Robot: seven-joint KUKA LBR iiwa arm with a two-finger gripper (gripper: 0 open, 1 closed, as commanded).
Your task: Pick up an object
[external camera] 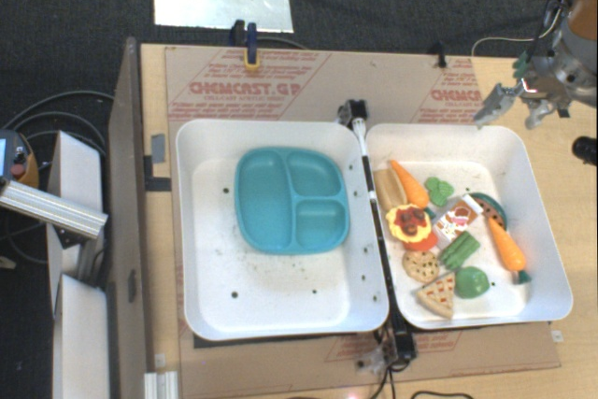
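My gripper (515,108) hangs above the far right corner of the right bin (542,201), just past its back rim. Its fingers are spread, so it is open, with nothing between them. In that bin lies a heap of toy food. An orange carrot (408,184) rests beside a bread piece (386,190), and a second carrot (505,244) lies toward the right wall. Between them sit a red and yellow piece (411,222), a white and red box (456,220), a green pod (458,249), a cookie (421,266), a pizza slice (436,296) and a green round piece (472,281).
The left bin (210,276) holds a teal divided plate (291,201). A clamp (353,113) sits where the two bins meet at the back. Cardboard (280,84) lies under both bins. Cables and a metal bar (51,206) lie off the bench at left.
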